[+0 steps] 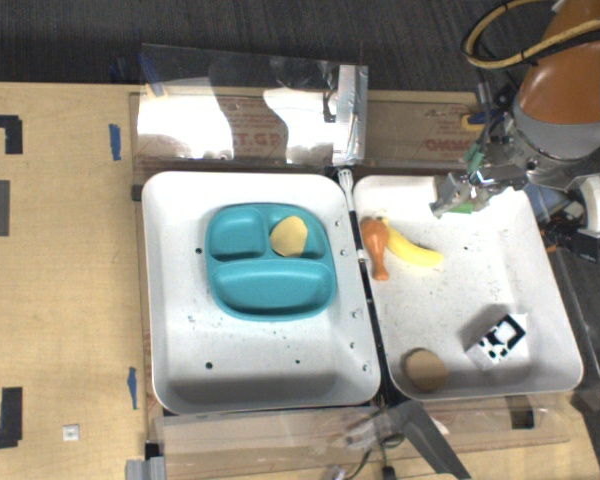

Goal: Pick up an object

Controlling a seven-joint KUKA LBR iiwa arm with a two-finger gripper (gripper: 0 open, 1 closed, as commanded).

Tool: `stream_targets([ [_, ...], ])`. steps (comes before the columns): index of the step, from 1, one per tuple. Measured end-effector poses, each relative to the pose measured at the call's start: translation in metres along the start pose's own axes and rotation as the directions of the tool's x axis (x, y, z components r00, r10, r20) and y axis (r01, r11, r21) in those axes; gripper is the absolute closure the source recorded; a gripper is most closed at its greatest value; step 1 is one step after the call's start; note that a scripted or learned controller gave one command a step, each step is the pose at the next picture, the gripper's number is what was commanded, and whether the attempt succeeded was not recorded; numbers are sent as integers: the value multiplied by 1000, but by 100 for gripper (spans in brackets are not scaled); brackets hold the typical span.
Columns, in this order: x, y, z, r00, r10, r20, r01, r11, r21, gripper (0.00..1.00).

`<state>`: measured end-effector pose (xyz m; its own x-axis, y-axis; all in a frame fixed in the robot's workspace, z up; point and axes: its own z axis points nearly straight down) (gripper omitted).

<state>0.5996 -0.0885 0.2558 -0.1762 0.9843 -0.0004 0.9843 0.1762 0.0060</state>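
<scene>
In the right bin (540, 268) lie a yellow banana (412, 249), an orange carrot-like piece (378, 246) beside it near the bin's left wall, a round brown piece (425, 368) at the front, and a white block with black marks (499, 338) at the front right. My gripper (458, 199) hangs over the back of the right bin, up and to the right of the banana, apart from it. Nothing shows between its fingers.
The left bin (170, 298) holds a teal divided plate (270, 283) with a yellow round piece (289, 235) in its upper right compartment. A shiny clear sheet (250, 118) stands behind the bins. Cables loop by the arm (565, 78) at the right.
</scene>
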Motion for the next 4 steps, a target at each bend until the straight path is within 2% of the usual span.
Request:
stream_targets([
  [1,3,-19,-52,978,-211,1,211,977,4,100],
  [2,48,-16,6,993,116,-2,-116,993,14,100],
  [3,47,-16,5,993,117,-1,-117,993,12,0],
  [4,1,-70,139,985,174,0,-174,984,21,0],
])
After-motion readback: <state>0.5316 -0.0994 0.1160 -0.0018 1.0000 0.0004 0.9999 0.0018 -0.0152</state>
